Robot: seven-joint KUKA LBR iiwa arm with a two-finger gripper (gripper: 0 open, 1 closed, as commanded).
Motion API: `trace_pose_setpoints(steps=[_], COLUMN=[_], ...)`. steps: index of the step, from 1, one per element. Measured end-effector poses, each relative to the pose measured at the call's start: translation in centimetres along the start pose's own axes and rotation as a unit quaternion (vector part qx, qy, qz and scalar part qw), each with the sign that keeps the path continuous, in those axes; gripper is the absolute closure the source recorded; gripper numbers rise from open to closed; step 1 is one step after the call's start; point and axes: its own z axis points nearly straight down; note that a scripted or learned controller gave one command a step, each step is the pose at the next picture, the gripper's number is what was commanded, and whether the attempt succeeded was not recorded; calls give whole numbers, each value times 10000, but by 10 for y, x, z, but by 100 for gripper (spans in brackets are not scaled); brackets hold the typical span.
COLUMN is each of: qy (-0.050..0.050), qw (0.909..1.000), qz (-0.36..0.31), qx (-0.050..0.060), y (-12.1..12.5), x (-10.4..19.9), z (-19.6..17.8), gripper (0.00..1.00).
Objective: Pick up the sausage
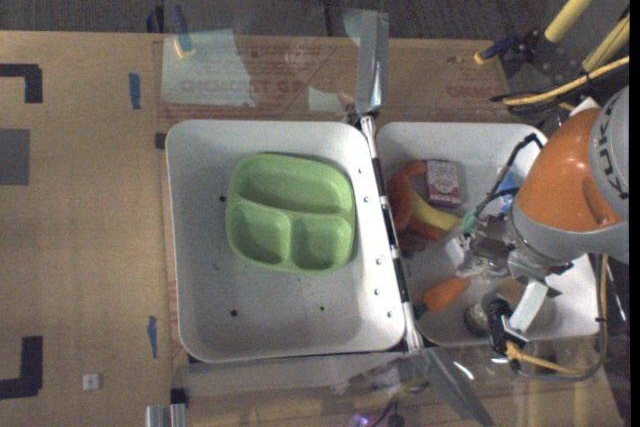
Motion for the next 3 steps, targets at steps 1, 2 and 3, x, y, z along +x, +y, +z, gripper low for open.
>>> trace_pose_setpoints(steps=[1,2,3], qy=[-2,-3,0], qw=[9916,9915,9750], qz=[-1297,-1299,-2224], qx=[-15,-12,-2], y=[-30,-30,-18], x=[80,80,48], z=[-213,-213,-66], gripper=[100,0,0])
